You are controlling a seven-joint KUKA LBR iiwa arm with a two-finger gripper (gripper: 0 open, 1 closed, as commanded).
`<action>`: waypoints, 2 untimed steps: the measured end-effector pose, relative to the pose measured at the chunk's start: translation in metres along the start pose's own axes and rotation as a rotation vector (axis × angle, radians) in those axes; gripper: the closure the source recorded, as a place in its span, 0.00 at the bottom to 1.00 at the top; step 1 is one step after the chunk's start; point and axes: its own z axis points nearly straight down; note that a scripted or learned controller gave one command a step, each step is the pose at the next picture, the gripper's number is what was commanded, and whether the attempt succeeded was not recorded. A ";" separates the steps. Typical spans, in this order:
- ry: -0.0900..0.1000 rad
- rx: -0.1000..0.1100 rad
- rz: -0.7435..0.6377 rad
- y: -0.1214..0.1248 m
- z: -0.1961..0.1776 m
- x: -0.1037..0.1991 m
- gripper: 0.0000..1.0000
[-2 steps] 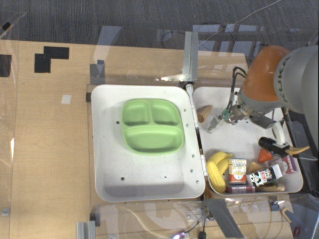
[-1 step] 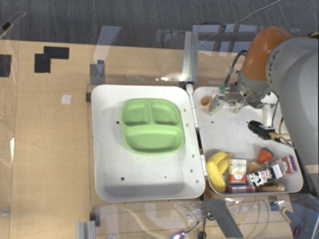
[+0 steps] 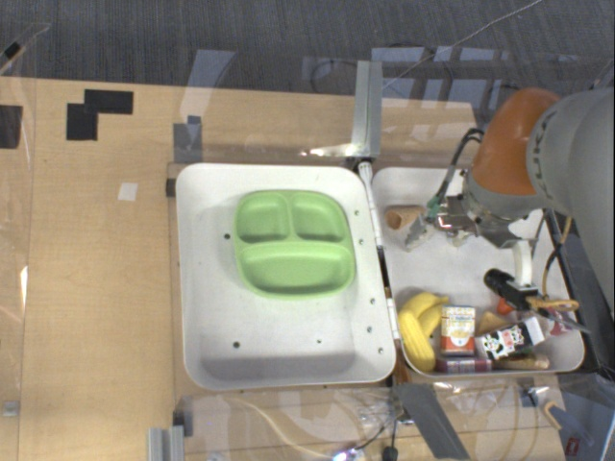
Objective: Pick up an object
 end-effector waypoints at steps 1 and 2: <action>0.001 0.005 0.003 -0.014 -0.096 0.067 0.00; 0.000 0.009 0.081 -0.039 -0.065 0.014 0.00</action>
